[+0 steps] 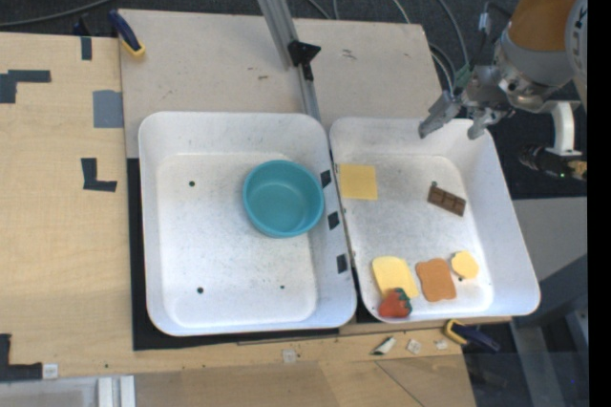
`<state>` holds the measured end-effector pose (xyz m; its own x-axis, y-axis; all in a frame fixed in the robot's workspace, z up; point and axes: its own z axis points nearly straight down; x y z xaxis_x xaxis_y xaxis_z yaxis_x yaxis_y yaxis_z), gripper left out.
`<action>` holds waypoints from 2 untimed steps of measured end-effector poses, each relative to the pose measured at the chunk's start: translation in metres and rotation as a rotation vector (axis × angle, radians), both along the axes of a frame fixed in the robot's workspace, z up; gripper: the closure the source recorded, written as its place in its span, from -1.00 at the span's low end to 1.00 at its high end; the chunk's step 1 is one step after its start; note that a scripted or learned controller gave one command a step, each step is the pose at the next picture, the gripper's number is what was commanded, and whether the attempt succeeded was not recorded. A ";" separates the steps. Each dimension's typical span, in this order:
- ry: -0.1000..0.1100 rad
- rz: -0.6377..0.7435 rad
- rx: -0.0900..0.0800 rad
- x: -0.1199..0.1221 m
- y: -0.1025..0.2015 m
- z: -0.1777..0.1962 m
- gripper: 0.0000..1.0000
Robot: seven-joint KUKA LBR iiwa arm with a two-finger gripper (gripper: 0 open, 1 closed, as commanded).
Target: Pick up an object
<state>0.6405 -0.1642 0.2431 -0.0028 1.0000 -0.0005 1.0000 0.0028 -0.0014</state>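
Two bins on the worktop (57,204) | right bin (506,233) holds my candidates: yellow square (359,182), brown bar (446,199), small food pieces (425,279) at lower right | blue bowl (283,197) sits in left bin (162,233) | my gripper (452,121) spread wide, holding nothing, over right bin's upper rim, likely staged for reaching down.

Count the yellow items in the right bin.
3: a yellow square near the bin's upper left, a yellow piece and a small yellow round along its near edge.
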 end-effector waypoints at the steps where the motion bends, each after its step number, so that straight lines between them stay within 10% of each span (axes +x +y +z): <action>1: 0.000 0.000 0.000 0.000 0.000 0.000 -1.00; 2: 0.006 0.000 0.001 0.000 0.004 -0.065 -1.00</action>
<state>0.6405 -0.1603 0.1785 -0.0024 1.0000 0.0005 1.0000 0.0024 -0.0078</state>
